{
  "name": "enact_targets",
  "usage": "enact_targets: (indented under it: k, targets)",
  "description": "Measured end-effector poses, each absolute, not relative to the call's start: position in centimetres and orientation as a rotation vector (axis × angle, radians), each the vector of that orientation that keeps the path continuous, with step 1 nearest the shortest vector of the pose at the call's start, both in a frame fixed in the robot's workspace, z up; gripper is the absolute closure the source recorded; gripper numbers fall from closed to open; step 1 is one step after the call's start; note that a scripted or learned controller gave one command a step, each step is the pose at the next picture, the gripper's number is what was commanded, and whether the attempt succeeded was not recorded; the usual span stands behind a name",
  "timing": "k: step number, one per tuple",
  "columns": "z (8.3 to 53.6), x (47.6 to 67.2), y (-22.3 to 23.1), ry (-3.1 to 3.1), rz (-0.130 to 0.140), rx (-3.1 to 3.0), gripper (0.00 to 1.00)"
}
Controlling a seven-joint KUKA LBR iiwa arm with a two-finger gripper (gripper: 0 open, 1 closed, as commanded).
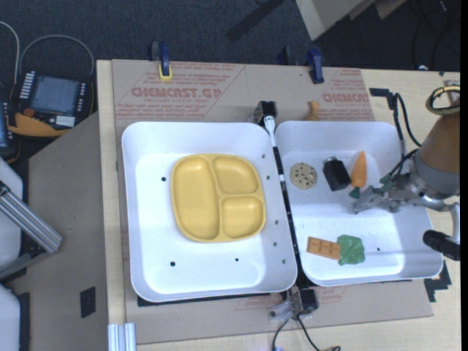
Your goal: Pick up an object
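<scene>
Camera view shows our gripper (pixel 363 198) low in the right bin (pixel 380 265), open and holding nothing, just near of the carrot (pixel 359 168), beside the black block (pixel 336 173), presumably lining up a grasp.

The left bin (pixel 146 218) had a big yellow plate (pixel 218 196) in its middle. Open white floor ran all around the plate, widest at 6 o'clock and 9 o'clock.

The right bin (pixel 380 262) was more crowded. A cookie (pixel 303 175), a black block (pixel 336 174) and a carrot (pixel 359 168) sat close in a row toward 12 o'clock, with thin gaps between them. A cracker (pixel 323 248) and a green toy (pixel 351 248) touched each other at 6 o'clock. The tool (pixel 369 199) sat at 3 o'clock, just under the carrot. A wide strip of bare floor lay across the middle, between the row and the pair. The corner at 5 o'clock was open too.
</scene>
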State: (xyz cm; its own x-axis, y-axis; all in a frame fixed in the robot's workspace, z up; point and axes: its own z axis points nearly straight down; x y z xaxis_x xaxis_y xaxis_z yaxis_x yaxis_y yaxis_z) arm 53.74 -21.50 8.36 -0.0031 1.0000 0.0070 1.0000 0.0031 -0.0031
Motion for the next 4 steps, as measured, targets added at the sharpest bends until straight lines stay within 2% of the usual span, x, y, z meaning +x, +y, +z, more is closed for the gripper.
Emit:
enact_targets:
  k: [1,4]
  targets:
    - [9.5,53.8,-21.7,-2.222,-0.002,-2.218,1.0]
    - [21.5,54.5,-21.8,-2.228,-0.003,-2.225,1.0]
